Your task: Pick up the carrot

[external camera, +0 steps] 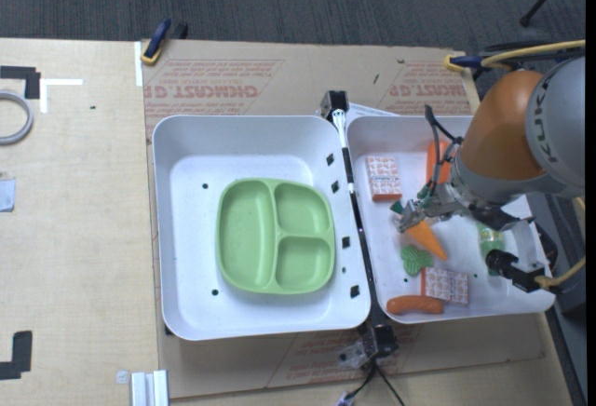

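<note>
The carrot [429, 241], orange with a green leafy end [416, 260], lies in the right bin [521, 306] near its middle. My gripper [415, 216] hangs at the end of the grey arm with the orange band [498, 139], directly over the carrot's upper end and touching or nearly touching it. The wrist hides the part of the bin behind the gripper. Whether the carrot sits inside the grip cannot be made out.
A green divided plate [277, 236] sits in the left bin [177, 209]. In the right bin lie two patterned pink blocks [383, 177] [446, 285], a reddish sausage [415, 305], an orange stick [433, 160] and a green piece [492, 236].
</note>
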### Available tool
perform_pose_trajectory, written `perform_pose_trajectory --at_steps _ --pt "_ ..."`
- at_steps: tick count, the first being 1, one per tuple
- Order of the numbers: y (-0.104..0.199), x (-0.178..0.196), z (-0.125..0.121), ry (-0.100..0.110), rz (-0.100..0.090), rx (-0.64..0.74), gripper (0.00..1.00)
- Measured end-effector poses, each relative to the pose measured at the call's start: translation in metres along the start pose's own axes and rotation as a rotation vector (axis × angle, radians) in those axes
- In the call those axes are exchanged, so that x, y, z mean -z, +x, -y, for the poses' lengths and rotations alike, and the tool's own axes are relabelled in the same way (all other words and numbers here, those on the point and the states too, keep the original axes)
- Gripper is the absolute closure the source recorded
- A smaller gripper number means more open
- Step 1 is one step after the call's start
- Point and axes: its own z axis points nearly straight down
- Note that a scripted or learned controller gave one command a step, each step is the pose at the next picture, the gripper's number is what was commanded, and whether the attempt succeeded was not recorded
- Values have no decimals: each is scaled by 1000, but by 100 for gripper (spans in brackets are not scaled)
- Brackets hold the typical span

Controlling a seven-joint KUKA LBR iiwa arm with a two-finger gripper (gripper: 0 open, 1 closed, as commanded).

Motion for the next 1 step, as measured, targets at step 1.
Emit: perform_pose_trajectory --at_steps 1 --pt "48 103 -6 2 -1 -252 100"
